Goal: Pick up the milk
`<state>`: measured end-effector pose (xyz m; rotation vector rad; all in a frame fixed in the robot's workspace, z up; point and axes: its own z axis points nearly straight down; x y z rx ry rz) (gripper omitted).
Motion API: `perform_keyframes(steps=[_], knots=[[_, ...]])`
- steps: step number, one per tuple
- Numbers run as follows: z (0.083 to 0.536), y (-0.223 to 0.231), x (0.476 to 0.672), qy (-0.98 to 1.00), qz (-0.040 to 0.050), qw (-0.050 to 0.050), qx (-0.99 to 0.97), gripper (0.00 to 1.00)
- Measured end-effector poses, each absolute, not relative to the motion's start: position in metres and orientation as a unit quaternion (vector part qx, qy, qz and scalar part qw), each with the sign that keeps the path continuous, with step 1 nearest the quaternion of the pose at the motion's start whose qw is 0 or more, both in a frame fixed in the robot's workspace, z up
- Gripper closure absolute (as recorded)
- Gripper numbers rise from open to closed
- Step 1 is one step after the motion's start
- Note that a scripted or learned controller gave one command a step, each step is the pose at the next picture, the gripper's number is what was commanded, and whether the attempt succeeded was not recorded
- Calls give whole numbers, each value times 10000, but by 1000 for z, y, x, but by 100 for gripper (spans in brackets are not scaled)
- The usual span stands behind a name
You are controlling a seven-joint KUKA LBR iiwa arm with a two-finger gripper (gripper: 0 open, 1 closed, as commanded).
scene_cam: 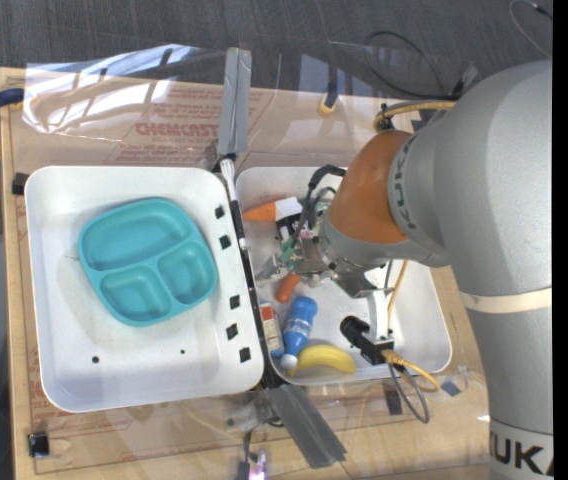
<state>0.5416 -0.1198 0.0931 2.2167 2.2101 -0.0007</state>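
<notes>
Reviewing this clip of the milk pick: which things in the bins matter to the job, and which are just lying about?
Job in hand:
hand, low over the right bin
blue bottle with a white cap, probably the milk

Lying about:
banana
orange carrot-like piece
teal divided plate in the left bin

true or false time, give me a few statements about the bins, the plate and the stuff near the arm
1. The teal divided plate lies in the left bin. True.
2. A banana lies near the front of the right bin. True.
3. The blue bottle rests on the teal plate. False: it lies in the right bin, just above the banana.
4. The arm reaches over the left bin. False: it hangs over the right bin.
5. The banana is in the left bin. False: it is in the right one.
</notes>
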Motion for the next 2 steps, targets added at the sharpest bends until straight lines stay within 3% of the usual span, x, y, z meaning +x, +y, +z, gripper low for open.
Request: perform_keyframes(steps=[1,2], knots=[[98,-119,541,7080,-21,-4,7062,100],[189,-74,515,6843,-19,-23,7292,100]])
